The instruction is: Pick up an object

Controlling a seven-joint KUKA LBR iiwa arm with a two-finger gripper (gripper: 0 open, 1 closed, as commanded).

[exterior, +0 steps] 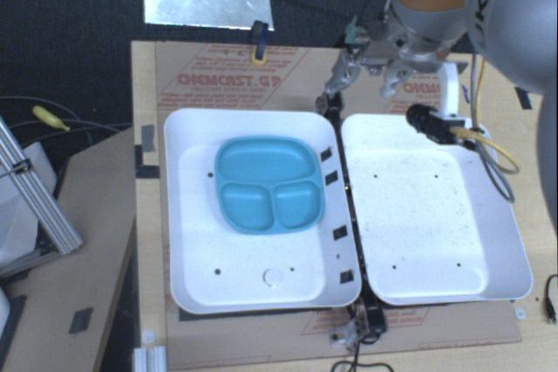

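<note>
A light blue plate [266, 184] with three compartments lies flat in the middle of the left white bin [187, 274]. My gripper [361, 91] hangs above the far edge of the bench, over the seam between the two bins and behind the plate. One finger [335, 89] points down toward the left bin's back right corner. The other finger [391, 84] stands over the right bin's back rim. The gripper is open, with nothing between the fingers.
The right white bin [436, 283] lies beside the left one, with black clips along their shared edge. A faint pale disc [273, 277] sits near the left bin's front. A black cable fitting [432, 125] and yellow hose hang over the right bin's back corner.
</note>
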